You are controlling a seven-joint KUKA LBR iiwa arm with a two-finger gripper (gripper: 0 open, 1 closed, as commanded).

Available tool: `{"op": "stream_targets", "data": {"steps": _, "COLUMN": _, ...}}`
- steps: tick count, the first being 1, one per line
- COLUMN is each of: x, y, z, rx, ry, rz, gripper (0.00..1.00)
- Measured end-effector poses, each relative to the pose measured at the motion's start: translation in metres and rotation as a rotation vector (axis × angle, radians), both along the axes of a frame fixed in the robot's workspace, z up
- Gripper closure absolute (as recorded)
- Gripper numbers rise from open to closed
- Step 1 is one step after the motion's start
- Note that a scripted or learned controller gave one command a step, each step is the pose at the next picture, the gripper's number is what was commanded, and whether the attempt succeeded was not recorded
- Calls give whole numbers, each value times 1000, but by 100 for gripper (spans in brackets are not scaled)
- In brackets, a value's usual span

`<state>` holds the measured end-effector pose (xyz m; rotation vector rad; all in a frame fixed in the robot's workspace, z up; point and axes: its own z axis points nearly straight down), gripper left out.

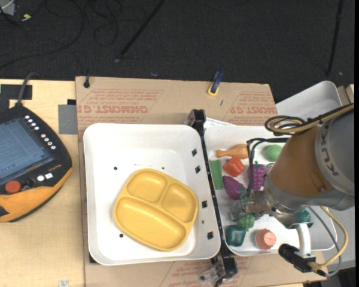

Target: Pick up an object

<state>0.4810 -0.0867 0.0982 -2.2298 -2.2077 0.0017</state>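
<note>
Left bin (102, 160): yellow tray (155, 208) at centre. Right bin (239, 247): toys crowd from 9 to 6 o'clock, purple piece (232, 186) touching its neighbours. Gripper (249, 207), state untellable, sits among them. Judged risk: crowding causes a glancing or double grab.

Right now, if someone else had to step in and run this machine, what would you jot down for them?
Claw: low in the right bin, among the toys; whether it is open or shut cannot be told.
Things: purple toy, red-orange toy, orange carrot-like piece, green pieces and a pink round piece, all in the right bin. Yellow divided plate lies in the left bin.
Done: nothing seen lifted.
Left: grasp one object and raise it.
</note>
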Motion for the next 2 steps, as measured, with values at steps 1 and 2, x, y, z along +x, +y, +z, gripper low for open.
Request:
{"op": "stream_targets", "data": {"steps": 1, "x": 98, "y": 70, "z": 95, "rx": 0, "ry": -17, "rz": 20, "gripper": 100}}
{"op": "stream_targets", "data": {"steps": 2, "x": 92, "y": 64, "z": 98, "rx": -1, "ry": 3, "rz": 14, "gripper": 100}}
